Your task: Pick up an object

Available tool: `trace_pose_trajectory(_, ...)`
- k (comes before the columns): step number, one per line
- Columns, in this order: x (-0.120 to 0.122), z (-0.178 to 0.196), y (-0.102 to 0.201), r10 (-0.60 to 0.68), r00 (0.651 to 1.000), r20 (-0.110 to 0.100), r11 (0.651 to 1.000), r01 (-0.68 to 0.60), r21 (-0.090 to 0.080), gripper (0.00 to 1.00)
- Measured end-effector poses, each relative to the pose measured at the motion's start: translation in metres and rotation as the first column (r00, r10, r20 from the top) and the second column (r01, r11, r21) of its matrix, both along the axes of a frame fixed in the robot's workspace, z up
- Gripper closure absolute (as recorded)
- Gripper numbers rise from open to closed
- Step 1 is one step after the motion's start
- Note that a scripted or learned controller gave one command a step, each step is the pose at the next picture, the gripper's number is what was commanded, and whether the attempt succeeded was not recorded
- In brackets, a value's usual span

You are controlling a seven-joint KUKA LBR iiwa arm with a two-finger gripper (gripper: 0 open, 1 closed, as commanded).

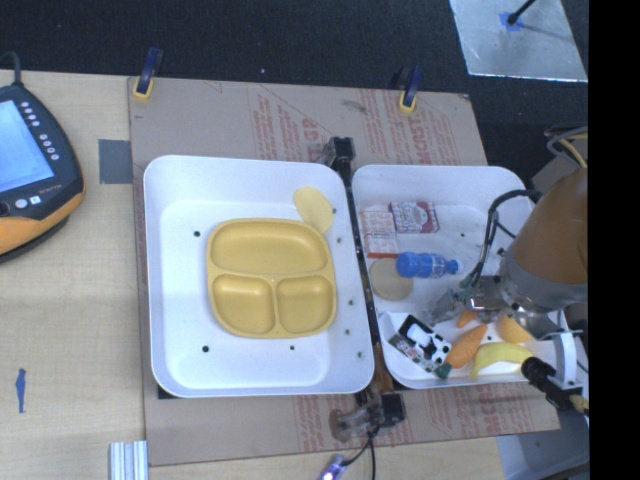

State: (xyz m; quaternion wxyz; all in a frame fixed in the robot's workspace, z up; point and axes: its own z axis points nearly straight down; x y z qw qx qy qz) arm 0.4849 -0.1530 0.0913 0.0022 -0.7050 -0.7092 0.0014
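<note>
Pendant [25, 173]: far left on the bench, well apart from the action.
Left bin [170, 298]: it carries a yellow divided tray [270, 275], stiff and broad, too wide for a two-finger grasp by the look of it; a pale yellow chip-like piece [314, 208] lies just beside the tray's upper right corner.
Right bin [440, 178]: crowded, and here is where the arm is working.
Packets [398, 223]: flat and printed, near the top of the bin; likely light and slippery, hard to pinch off the floor.
Blue bottle [426, 265]: lying on its side mid-bin; probably light, rigid and prone to roll, best taken across the body.
Carrot [465, 346]: orange, near the front wall, beside a banana [500, 359] and a black-and-white item [420, 345]; toy-like, firm, smooth; grip across the thick middle.
Gripper [480, 303]: low over the fruit cluster; its opening and any hold cannot be made out.
Arm [550, 238]: reaching in from the right.
</note>
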Motion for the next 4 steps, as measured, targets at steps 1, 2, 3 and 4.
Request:
trace_pose_trajectory(1,0.001,0.01,-0.001,0.005,1.0,-0.001,1.0,-0.005,-0.001,1.0)
trace_pose_trajectory(2,0.037,0.101,0.083,-0.001,1.0,0.004,1.0,0.001,0.0,1.0)
trace_pose_trajectory(3,0.037,0.101,0.083,-0.002,1.0,0.003,1.0,0.002,-0.001,0.0)
trace_pose_trajectory(4,0.091,0.013,0.058,0.0,1.0,0.0,1.0,0.0,-0.003,0.0)
